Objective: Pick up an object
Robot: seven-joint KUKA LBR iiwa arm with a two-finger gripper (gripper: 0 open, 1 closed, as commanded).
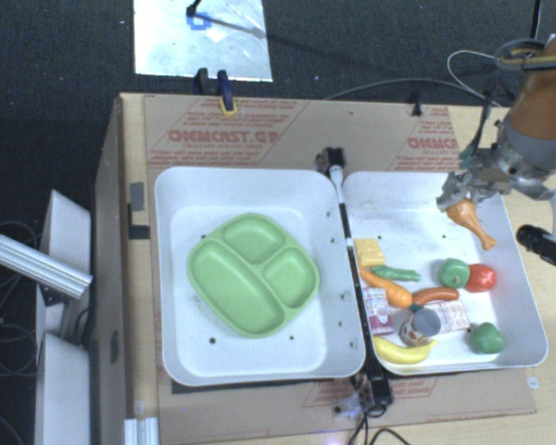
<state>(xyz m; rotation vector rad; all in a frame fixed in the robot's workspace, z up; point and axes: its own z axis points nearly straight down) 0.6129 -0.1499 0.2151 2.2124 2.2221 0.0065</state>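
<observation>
My gripper hangs over the far right part of the right bin. An orange-tan toy drumstick sits with its thick end between the fingertips, and its thin end slants down to the right. The fingers look shut on it. Lower in that bin lie a green apple, a red tomato, an orange-red sausage, a carrot, a green bean pod, a yellow block, a banana, a grey can and a green pepper.
The left bin holds a pale green divided plate. A black divider rail runs between the bins. A pink printed packet lies under the carrot. The arm's orange band rises at the right edge.
</observation>
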